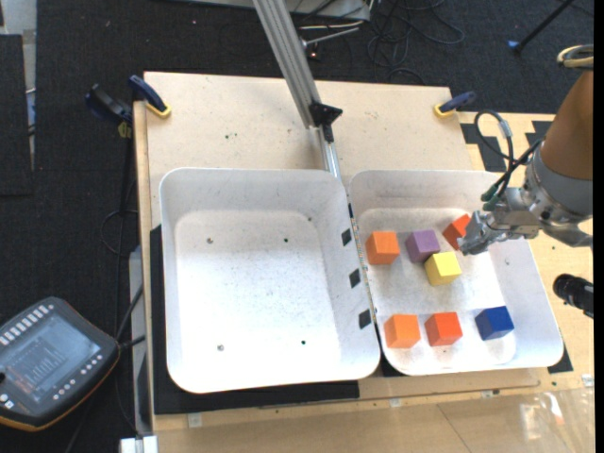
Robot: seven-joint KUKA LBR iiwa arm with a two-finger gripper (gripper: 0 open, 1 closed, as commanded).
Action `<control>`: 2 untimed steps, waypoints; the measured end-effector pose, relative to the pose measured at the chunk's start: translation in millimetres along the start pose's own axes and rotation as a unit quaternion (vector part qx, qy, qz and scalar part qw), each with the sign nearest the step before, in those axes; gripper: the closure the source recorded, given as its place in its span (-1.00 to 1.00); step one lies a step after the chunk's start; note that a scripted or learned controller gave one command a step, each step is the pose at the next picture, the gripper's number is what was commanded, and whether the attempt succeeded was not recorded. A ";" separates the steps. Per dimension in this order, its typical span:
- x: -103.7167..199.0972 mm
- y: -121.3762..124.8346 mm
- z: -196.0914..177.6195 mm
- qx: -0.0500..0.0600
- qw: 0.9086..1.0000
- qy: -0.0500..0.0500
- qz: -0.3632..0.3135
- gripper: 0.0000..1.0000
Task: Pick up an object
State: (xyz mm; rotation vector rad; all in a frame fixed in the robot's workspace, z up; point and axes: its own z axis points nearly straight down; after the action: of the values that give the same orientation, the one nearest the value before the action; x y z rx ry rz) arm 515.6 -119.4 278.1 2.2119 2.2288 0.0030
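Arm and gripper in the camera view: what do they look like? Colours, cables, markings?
The arm has a rounded grey body with a broad orange-brown band above the wrist. A black cable loops off its left side near the wrist. The gripper is small, grey metal and boxy, with dark parts at the tip. No readable markings.

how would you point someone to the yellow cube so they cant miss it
Look in the right-hand bin, where all the blocks sit. In its upper row, the yellow cube lies just below the purple cube, near the tool. It is the one yellow block there.
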 end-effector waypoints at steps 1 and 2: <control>54.0 25.6 -1.6 0.000 1.000 0.000 0.000 1.00; 95.2 52.2 4.6 0.000 1.000 0.000 0.000 1.00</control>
State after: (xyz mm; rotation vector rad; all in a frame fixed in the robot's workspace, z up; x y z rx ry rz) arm 567.1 -23.8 273.7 2.2117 2.2288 0.0027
